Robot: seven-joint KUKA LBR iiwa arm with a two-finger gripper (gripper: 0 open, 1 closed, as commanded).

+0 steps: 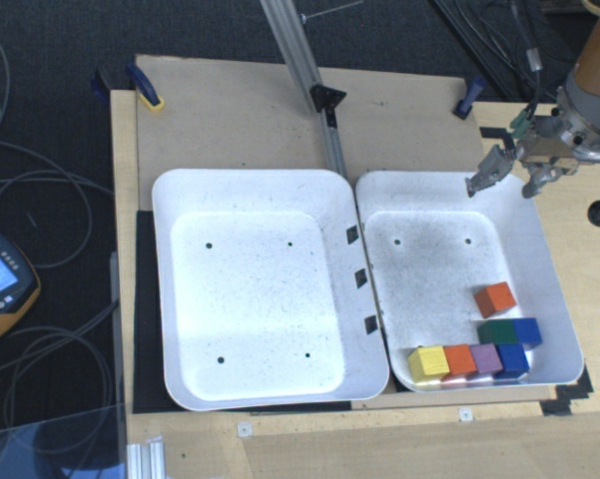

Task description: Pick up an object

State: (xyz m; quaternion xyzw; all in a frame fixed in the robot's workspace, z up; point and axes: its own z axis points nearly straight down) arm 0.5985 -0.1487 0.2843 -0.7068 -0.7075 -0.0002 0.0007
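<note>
Two shallow white bins sit side by side on the wooden bench [240, 108]: the left bin [180, 208] and the right bin [554, 297], their inner rims touching along the middle, where three small dark clips sit. Grey arm [591, 88] enters from the upper right, wrist over the far right corner of the right bin. Gripper [509, 175] hangs above that bin's far rim, fingers spread apart and pointing down, nothing between them. All blocks lie in the right bin, clustered toward its near right corner, well apart from the gripper. Orange block [495, 299] sits alone, slightly tilted, just beyond the rest. Green block [497, 332] and blue block [525, 330] lie side by side nearer the front. Along the front wall runs a tight row, touching one another: yellow block [428, 363], a second orange block [460, 360], purple block [485, 358], and a second blue block [512, 359]. Blue clamps [146, 86] hold the bench board at its far corners.
</note>
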